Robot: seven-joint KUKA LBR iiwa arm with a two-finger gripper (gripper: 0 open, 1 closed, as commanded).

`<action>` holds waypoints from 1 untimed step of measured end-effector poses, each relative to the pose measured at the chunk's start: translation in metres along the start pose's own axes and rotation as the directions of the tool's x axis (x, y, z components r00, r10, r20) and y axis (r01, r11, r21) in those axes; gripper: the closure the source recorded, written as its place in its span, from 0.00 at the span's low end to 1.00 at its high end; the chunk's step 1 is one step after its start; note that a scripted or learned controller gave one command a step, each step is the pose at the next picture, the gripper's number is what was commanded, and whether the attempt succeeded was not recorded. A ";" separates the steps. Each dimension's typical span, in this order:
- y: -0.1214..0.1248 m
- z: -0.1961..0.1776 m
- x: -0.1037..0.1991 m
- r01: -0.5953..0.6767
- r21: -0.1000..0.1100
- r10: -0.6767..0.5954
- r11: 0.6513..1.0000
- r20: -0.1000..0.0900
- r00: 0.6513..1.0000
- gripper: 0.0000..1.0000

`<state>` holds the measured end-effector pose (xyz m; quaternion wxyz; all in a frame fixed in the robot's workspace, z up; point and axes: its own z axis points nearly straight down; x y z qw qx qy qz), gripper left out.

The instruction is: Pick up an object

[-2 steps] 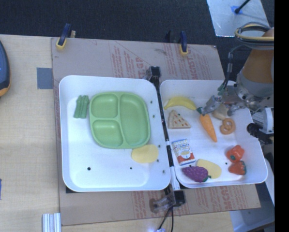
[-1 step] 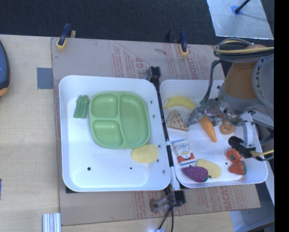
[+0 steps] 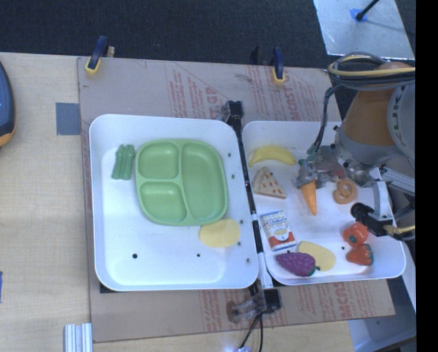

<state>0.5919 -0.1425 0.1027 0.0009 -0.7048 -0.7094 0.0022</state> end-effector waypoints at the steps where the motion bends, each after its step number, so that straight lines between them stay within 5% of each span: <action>1: 0.022 -0.095 0.075 0.004 -0.009 -0.004 1.000 -0.003 1.000 1.00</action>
